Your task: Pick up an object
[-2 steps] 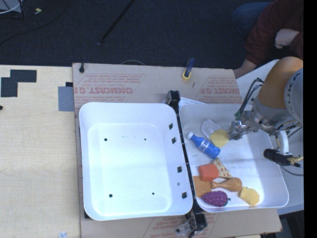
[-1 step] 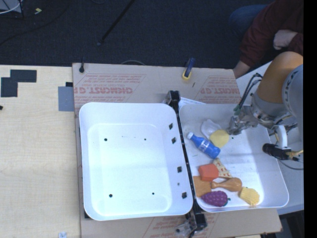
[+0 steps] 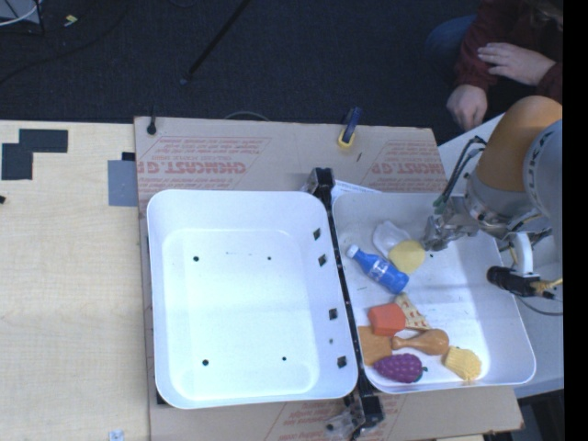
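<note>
From my remote seat, the gripper (image 3: 434, 237) is down inside the right bin (image 3: 514, 338), near its back half, sitting right beside a pale yellow lump (image 3: 409, 256). Can't tell how its tip is set or whether it has hold of anything, it's too small and dark there. The rest of the stuff is bunched toward the front: blue bottle (image 3: 378, 269) by the divider edge, orange block (image 3: 387, 319), tan wooden piece (image 3: 413, 343), purple grapes (image 3: 399, 367) and a yellow toy (image 3: 464, 363) against the front rim. Right side of that bin floor is open. Left bin (image 3: 165, 292) has loads of room.
</note>
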Tool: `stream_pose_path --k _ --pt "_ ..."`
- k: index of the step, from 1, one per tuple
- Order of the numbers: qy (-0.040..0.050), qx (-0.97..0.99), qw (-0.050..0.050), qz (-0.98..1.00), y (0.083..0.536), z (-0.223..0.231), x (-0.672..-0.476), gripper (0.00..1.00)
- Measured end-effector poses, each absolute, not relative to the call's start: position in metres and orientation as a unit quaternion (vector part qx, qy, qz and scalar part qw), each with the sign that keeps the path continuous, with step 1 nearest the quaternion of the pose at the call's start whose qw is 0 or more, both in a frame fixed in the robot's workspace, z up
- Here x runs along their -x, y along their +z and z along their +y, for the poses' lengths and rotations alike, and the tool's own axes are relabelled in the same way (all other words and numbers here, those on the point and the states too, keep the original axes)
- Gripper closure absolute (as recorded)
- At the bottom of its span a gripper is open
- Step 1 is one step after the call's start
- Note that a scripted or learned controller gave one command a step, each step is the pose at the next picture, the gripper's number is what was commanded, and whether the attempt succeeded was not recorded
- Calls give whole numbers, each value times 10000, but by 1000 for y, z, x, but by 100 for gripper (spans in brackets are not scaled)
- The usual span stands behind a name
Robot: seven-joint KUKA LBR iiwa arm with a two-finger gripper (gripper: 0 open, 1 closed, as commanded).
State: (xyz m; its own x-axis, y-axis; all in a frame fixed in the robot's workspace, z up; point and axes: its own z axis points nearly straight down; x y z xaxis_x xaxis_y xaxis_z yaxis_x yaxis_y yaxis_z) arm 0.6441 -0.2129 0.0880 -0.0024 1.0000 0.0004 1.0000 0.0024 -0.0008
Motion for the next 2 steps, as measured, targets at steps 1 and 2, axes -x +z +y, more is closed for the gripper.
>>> stream_pose_path --k 1,2 --pt "2 7062 4 -7081 88 -213 -644 100" --pt "2 7061 4 -7081 88 -213 -644 100"
